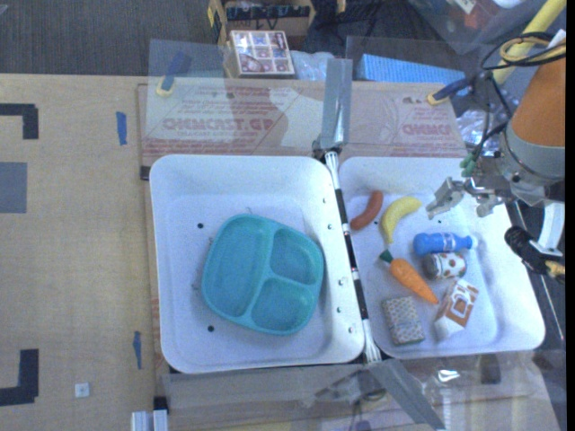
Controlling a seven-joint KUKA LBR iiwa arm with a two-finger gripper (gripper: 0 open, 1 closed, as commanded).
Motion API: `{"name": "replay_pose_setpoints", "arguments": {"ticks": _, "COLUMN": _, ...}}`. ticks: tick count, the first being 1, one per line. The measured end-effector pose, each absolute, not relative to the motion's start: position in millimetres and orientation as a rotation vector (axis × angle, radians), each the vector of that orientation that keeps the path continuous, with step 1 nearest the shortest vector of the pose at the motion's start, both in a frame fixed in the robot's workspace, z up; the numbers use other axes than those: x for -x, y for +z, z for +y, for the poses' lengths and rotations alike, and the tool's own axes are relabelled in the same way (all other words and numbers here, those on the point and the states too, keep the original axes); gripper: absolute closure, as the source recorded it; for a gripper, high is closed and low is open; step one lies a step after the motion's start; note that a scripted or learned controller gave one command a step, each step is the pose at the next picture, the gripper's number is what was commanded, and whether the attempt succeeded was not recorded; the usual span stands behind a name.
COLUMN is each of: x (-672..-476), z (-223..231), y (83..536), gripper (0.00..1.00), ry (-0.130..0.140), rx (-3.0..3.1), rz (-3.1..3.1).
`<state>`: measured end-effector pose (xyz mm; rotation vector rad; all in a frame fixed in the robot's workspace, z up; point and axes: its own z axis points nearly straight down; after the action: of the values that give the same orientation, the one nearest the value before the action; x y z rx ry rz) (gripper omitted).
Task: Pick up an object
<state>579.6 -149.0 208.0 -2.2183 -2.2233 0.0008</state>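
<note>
The right bin (512, 330) holds a red sausage (366, 210), a yellow banana (396, 215), a blue bottle (442, 242), a small brown-and-white can (446, 265), an orange carrot (411, 277), a grey sponge block (402, 320) and a white-and-orange carton (458, 307). My gripper (464, 197) hovers above the bin's upper right part, just above and right of the blue bottle. Its two metal fingers (444, 197) stand spread apart with nothing between them.
The left bin (180, 187) carries a teal divided plate (262, 274). A clear panel with a metal divider (335, 106) rises behind both bins. Boxes (260, 50) and cables lie beyond the bench. The arm's orange band (544, 106) stands at the right edge.
</note>
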Motion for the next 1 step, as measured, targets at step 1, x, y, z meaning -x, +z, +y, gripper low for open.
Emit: {"name": "replay_pose_setpoints", "arguments": {"ticks": 1, "x": -537.8, "z": -130.6, "y": 88.3, "gripper": 0.00, "ry": -0.010, "rx": 2.235, "rz": -2.217}}
